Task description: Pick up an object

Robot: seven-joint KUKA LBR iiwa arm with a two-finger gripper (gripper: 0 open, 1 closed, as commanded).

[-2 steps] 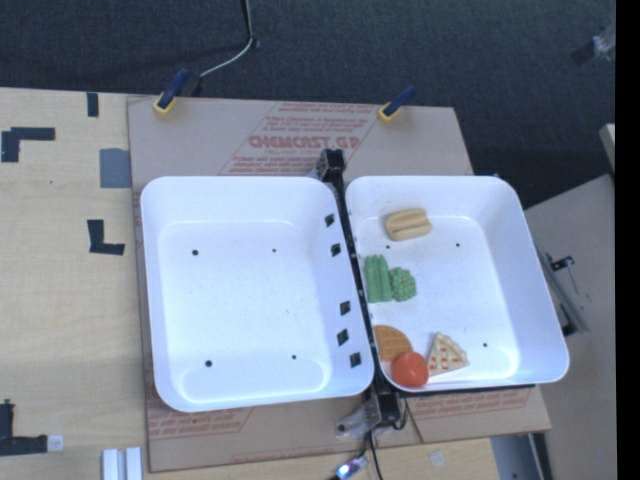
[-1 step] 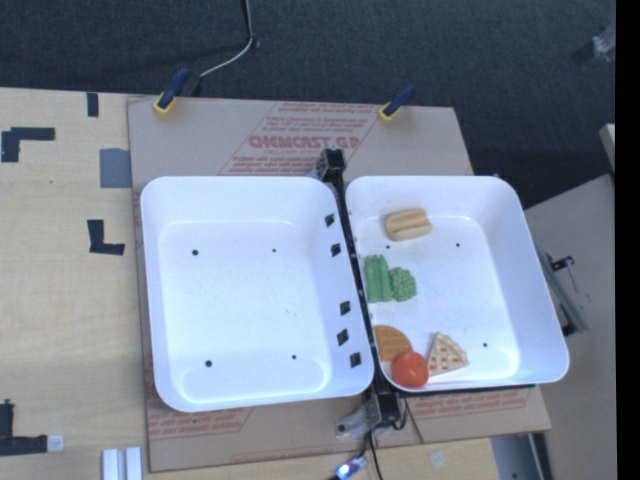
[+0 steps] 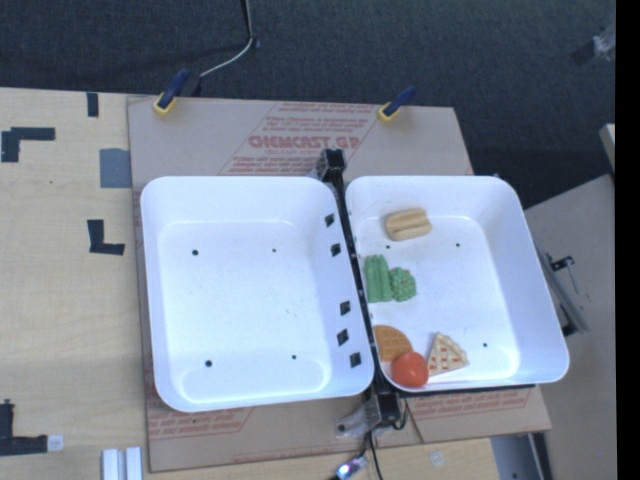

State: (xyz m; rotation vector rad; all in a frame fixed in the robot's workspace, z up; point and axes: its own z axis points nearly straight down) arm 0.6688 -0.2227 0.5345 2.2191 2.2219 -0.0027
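The right bin [image 3: 500, 268] holds several toy food items. A tan bread roll [image 3: 407, 224] lies near its back. A green broccoli-like piece [image 3: 387, 280] rests against the left wall at mid-depth. At the front left corner sit an orange round cookie [image 3: 390, 341], a red tomato [image 3: 408, 370] and a yellow waffle wedge [image 3: 447, 354], close together.
The left bin [image 3: 240, 288] lies beside the right one, joined by a black clipped divider [image 3: 343, 268]. Both rest on a cardboard sheet [image 3: 300, 138] held by two blue-yellow clamps [image 3: 172, 92]. A cable [image 3: 240, 28] runs at the back.
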